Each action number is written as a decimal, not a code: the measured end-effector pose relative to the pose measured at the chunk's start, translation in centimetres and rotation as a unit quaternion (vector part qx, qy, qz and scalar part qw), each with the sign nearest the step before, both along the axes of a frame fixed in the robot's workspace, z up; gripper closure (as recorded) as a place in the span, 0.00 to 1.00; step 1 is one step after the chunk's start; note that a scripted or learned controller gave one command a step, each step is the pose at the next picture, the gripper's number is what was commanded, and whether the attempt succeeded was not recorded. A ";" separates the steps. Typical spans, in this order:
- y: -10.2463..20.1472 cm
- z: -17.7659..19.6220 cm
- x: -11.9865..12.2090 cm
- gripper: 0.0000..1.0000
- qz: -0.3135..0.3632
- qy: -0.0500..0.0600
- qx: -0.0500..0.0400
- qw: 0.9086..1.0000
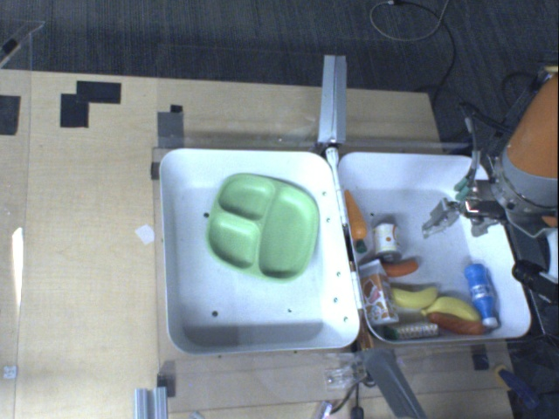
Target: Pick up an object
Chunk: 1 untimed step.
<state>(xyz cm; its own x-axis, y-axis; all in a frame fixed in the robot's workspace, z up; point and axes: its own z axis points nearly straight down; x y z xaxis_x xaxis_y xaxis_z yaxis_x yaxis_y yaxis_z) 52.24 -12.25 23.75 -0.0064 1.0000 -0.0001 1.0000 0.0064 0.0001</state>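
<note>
I see end effector (447, 214) open, holding nothing, over right bin (410, 171) | my pick: bottle (480, 295) near table's right edge | light, stiff, slippery; grip mid-body across its width

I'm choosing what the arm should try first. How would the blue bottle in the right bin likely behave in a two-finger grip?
The blue bottle lies on its side by the right bin wall, so a nudge would probably roll it. Its round, smooth-looking body may slip between fingers. It looks small and plastic, so likely light. The gripper hangs above the bin floor, apart from it.
</note>
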 end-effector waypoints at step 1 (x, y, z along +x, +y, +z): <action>-5.5 -10.0 -3.3 0.00 -0.068 0.001 0.001 0.998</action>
